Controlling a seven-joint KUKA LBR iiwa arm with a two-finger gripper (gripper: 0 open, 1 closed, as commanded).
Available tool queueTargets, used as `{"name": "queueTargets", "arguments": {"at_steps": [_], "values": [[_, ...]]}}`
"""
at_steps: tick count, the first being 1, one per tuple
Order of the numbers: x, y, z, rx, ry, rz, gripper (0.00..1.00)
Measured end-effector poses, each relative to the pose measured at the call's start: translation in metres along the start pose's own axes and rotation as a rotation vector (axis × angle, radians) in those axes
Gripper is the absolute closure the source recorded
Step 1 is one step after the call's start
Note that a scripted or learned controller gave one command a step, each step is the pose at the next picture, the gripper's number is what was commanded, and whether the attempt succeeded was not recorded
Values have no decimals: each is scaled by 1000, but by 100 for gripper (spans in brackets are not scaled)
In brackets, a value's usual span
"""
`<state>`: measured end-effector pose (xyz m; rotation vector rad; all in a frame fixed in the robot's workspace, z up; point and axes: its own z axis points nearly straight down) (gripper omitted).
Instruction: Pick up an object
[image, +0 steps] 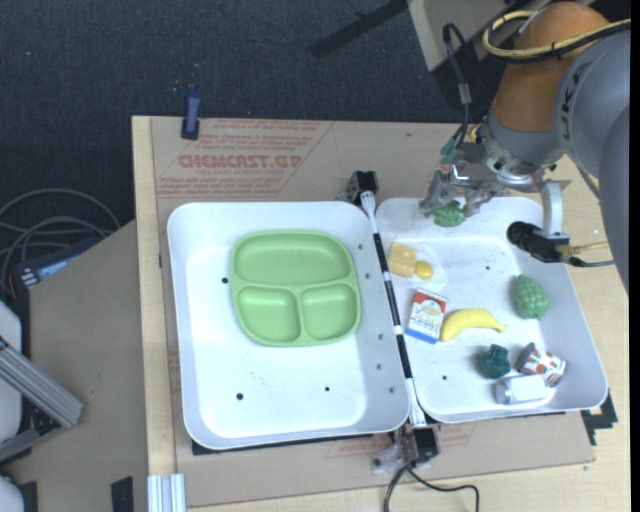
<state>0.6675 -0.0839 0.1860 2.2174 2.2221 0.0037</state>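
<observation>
glossy plastic tray (296, 285), smooth white bins (300, 420)

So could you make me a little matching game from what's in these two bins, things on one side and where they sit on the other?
Things:
1. green divided tray
2. banana
3. green bumpy ball
4. small green item

Places:
A. far end of the right bin, just under the gripper
B. middle of the right bin, beside a small red and white carton
C. alone in the left bin
D. by the right bin's right wall

Pairs: 1-C, 2-B, 3-D, 4-A
</observation>
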Motion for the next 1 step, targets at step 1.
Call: {"name": "queueTargets", "arguments": {"at_steps": [1], "values": [[37, -66, 1, 5, 1, 1, 100]]}}
